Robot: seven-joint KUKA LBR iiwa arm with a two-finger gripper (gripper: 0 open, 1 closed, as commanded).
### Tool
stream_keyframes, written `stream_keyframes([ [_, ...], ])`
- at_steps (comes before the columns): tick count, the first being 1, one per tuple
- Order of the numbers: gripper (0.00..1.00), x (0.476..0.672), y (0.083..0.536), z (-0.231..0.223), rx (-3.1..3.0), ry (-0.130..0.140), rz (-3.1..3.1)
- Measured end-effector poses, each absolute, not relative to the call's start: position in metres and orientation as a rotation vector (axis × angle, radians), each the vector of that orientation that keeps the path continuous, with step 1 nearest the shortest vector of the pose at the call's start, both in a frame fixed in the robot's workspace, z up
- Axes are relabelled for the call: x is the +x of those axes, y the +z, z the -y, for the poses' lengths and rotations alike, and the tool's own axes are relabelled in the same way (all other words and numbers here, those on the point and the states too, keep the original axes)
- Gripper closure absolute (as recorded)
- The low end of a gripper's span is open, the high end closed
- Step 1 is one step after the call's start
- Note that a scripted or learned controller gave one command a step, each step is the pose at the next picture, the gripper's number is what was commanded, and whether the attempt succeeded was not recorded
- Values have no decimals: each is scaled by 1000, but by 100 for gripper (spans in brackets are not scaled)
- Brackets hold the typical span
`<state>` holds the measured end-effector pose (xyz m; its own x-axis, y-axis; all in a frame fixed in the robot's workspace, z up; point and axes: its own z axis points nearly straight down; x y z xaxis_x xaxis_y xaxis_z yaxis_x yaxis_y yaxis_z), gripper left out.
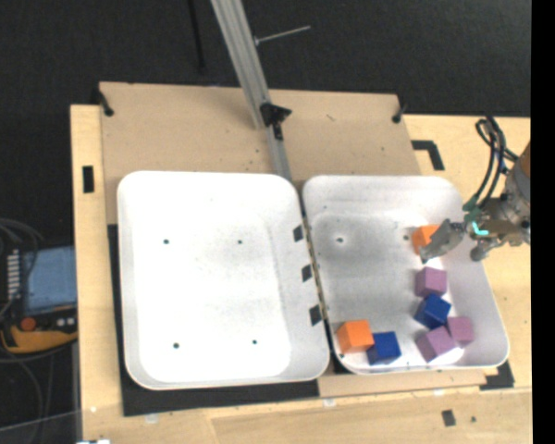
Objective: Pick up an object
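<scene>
The right bin (370, 192) holds several small blocks. An orange block (423, 237) lies near its right side. Below that block are a purple block (431, 278) and a blue block (434, 311), then two more purple blocks (461, 329) (436, 343). Along the front wall rest another orange block (355, 335) and a blue block (384, 347). My gripper (462, 241) hangs over the bin's right edge, open. Its left finger (443, 239) stands just right of the upper orange block, and nothing shows between the fingers.
The left bin (213, 276) sits beside the right one. A slanted metal rail (245, 54) rises behind the bins. Cables (492, 155) trail by the arm's wrist at the right. A blue device (46, 280) lies off the bench's left side.
</scene>
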<state>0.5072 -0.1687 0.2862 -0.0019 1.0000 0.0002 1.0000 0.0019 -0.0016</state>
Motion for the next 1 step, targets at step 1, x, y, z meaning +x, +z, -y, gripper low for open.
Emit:
stream_keyframes([
  [1,0,508,288,169,-2223,-2,2223],
])
